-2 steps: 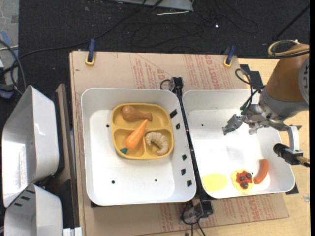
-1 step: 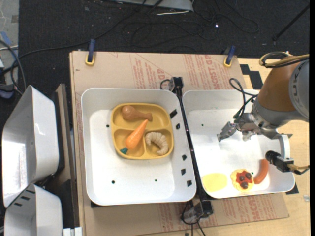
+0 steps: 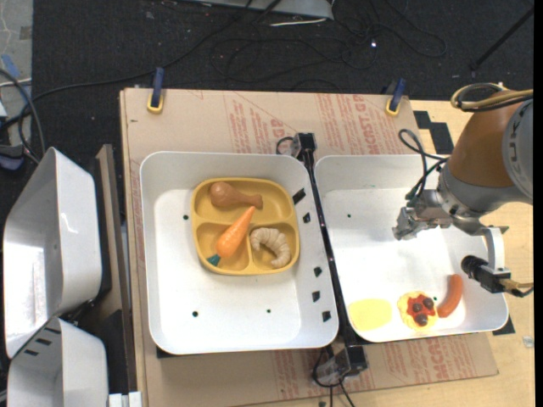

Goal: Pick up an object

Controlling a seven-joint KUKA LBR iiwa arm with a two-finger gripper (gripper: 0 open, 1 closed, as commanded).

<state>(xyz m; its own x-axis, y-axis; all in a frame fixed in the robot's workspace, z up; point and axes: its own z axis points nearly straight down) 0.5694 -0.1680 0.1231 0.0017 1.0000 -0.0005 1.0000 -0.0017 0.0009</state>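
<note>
Right bin (image 3: 365,176): one yellow disc (image 3: 370,314), one sausage (image 3: 450,295); three foods on plate (image 3: 204,200); jaws state perhaps indiscernible.

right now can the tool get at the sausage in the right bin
Probably yes. The tool hangs over the right bin, and the sausage lies bare near its front right corner, with nothing on top of it.

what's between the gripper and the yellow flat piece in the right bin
Nothing: in the camera view, only bare white floor of the right bin lies between the gripper and the yellow flat piece.
</note>
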